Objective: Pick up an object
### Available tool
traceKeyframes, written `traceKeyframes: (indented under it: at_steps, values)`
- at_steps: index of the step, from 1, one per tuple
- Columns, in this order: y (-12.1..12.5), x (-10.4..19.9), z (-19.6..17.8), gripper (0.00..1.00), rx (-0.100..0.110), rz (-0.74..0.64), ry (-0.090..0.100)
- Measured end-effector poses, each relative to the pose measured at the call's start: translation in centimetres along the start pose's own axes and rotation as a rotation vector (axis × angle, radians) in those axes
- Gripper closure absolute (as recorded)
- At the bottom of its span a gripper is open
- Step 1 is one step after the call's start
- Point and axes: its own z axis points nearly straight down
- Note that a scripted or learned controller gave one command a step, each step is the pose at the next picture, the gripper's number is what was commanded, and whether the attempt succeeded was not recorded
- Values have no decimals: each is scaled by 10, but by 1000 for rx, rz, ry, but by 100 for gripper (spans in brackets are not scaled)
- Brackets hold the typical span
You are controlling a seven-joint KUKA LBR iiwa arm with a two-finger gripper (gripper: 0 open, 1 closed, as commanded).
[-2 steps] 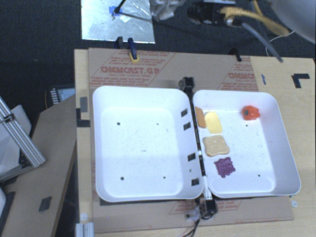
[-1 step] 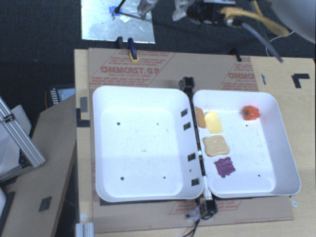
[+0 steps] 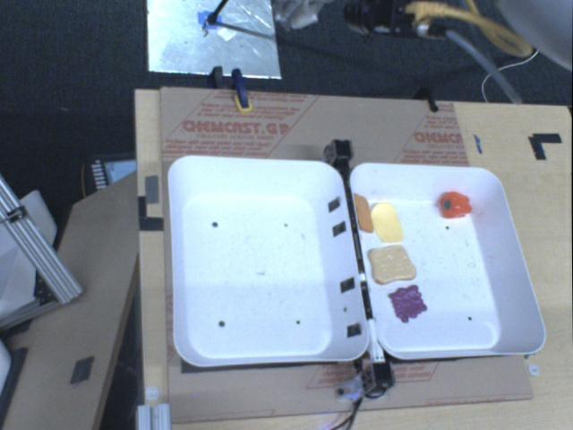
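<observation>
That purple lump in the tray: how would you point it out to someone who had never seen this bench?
Look at the right-hand bin of the two white ones. Along its left side runs a short column of toy foods; the purple lump is the bottom one, just below the tan bread slice. It alone is purple and knobbly, like a grape bunch.

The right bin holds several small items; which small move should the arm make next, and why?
Probably bring the arm down over the red tomato-like piece in the right bin. It lies apart from the others, while the bread slice, yellow piece and purple grapes crowd the divider.
</observation>
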Motion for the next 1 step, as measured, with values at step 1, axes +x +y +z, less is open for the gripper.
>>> traceKeyframes:
  at_steps: [1]
  values:
    - [0, 0, 0, 0, 1, 0, 0]
